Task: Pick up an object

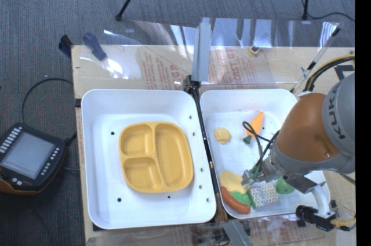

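The pincer (253,176) hangs low over the toys in the right bin (290,101), its grip state impossible to tell.

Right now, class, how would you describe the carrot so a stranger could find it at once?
Look in the right bin, the one the arm reaches into. Toward its far side lies the carrot, a small orange cone beside a round yellow piece. It alone is pointed and bright orange.
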Controlling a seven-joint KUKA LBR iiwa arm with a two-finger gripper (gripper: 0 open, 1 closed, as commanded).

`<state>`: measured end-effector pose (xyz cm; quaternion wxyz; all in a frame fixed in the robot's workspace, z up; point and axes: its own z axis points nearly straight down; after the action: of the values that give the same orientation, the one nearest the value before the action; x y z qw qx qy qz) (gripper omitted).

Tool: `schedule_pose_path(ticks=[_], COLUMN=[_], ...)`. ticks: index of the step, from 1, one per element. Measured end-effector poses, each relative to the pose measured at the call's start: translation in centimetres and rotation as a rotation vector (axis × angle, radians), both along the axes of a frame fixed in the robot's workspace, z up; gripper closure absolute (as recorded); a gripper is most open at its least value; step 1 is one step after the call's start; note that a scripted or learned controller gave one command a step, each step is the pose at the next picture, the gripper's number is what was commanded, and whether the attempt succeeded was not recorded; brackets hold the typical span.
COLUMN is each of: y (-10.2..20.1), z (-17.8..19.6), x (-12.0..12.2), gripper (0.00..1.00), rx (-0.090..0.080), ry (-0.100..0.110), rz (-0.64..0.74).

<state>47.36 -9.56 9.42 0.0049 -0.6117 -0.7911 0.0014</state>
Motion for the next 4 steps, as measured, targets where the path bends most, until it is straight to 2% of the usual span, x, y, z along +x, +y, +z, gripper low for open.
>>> schedule_pose_path(ticks=[1, 2, 3, 4], y=[0.0, -1.1, -2.4, -6.9], z=[0.0, 5.3, -0.5, 1.5], x=[0.0, 0.3, 4.3, 9.8], gripper=[0.0, 0.0, 0.0, 0.0], rx=[0.0, -0.002, -0.005, -0.006], ry=[0.0, -0.009, 0.0, -0.007], rz=[-0.001, 0.1, -0.309, -0.378])
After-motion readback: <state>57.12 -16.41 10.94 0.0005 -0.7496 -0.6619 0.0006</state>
